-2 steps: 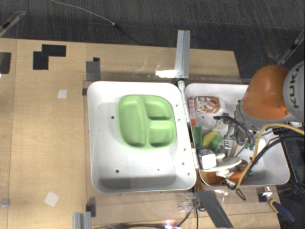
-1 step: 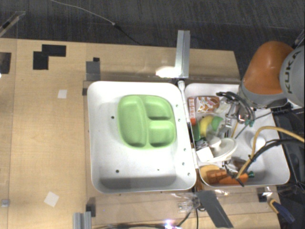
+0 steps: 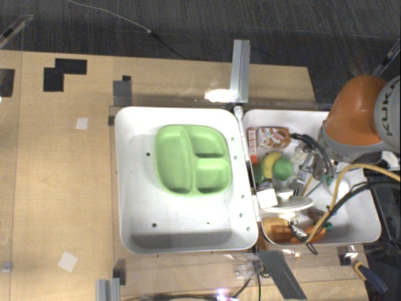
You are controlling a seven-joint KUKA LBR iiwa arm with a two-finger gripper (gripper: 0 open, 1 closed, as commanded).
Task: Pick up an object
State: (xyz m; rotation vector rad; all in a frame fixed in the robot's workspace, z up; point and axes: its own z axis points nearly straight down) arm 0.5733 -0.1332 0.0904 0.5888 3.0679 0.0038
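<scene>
The right bin (image 3: 369,231) holds a cluster of small objects along its left side. A brown and red packet (image 3: 268,137) lies at the far end. A yellow and green toy (image 3: 277,167) sits just below it. A white block (image 3: 266,198) and a white oval piece (image 3: 296,202) lie nearer the front, with an orange-brown item (image 3: 282,231) in the front corner. My gripper (image 3: 308,168) hangs low over the bin just right of the yellow and green toy, wrapped in cables.
The left bin (image 3: 135,224) holds a green divided plate (image 3: 191,158) at its middle. The arm's orange band (image 3: 354,108) and grey body cover the right bin's far right part. Yellow and black cables (image 3: 341,196) loop across the right bin's floor.
</scene>
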